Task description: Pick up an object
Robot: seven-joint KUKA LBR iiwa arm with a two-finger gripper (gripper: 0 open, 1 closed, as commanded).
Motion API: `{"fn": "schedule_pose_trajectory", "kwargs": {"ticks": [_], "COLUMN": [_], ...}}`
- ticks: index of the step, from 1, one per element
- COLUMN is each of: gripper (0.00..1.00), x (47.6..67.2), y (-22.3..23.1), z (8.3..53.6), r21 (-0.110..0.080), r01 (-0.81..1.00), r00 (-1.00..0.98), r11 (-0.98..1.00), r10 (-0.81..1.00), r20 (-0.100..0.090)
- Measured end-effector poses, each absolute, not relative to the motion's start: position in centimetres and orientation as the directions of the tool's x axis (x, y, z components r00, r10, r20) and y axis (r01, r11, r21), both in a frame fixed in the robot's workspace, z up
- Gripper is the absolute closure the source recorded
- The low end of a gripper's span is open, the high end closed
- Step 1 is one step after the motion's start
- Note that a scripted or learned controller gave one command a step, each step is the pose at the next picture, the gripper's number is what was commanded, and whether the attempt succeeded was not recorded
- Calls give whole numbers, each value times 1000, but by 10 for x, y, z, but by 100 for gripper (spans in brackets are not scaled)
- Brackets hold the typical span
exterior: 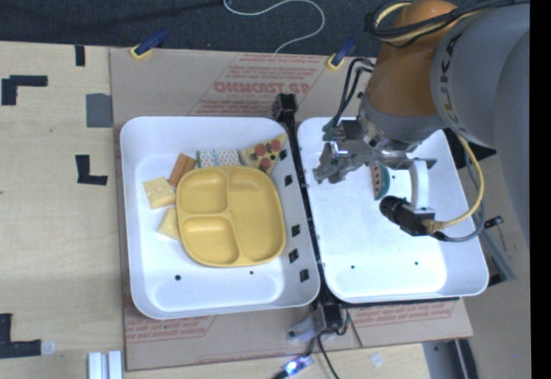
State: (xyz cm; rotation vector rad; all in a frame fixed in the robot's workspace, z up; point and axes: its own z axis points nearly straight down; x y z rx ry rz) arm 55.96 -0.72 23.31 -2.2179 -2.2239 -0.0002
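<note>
Gripper (331,169): we find it low over the right bin (379,257), finger state indiscernible; left bin (142,196) holds a yellow divided plate (231,215) over small food pieces

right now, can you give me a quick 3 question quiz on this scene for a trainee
1. True or false: the yellow divided plate lies in the left bin.
2. Which bin is the pincer above? A) left bin B) right bin C) neither
3. Fill in: several small flat items, such as the pale cracker, lie partly under or beside the plate along its ____ and left sides.

Key
1. True.
2. B; it hangs above the right bin's upper left part, close to the divider between the bins.
3. Upper; they stick out along the plate's top edge and left edge.
</note>
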Motion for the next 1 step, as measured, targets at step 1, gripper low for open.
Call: {"fn": "schedule_pose_trajectory", "kwargs": {"ticks": [1], "gripper": [100], "x": [566], "y": [-19], "z": [226], "r21": [-2], "r01": [1000], "r00": [0], "r11": [0], "r10": [1000], "r20": [-2]}}
